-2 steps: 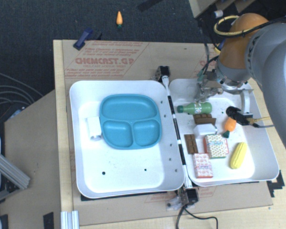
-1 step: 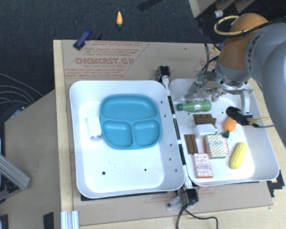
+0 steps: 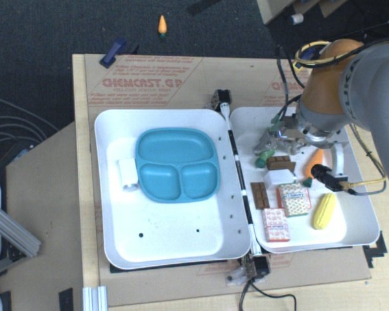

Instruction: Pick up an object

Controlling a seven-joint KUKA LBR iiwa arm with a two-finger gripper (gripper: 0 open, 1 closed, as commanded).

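The right bin [image 3: 356, 229] holds several small items. My gripper [image 3: 280, 140] hangs low over its far left part, just above a green item [image 3: 266, 155] and a short brown bar [image 3: 278, 162]. An orange carrot [image 3: 315, 160] lies just right of the gripper. Nearer the front lie a white card [image 3: 280, 177], a second brown bar [image 3: 259, 195], a patterned box [image 3: 296, 199], a red and white box [image 3: 275, 225] and a yellow corn cob [image 3: 323, 210]. I see nothing held by the gripper.
The left bin [image 3: 110, 173] holds a blue divided plate [image 3: 177, 163] and a small white object [image 3: 127, 172]. A black clamp [image 3: 222, 98] sits where the bins meet at the back. On the floor beyond the bench lie a blue item [image 3: 112, 52] and a small orange item [image 3: 162, 24].
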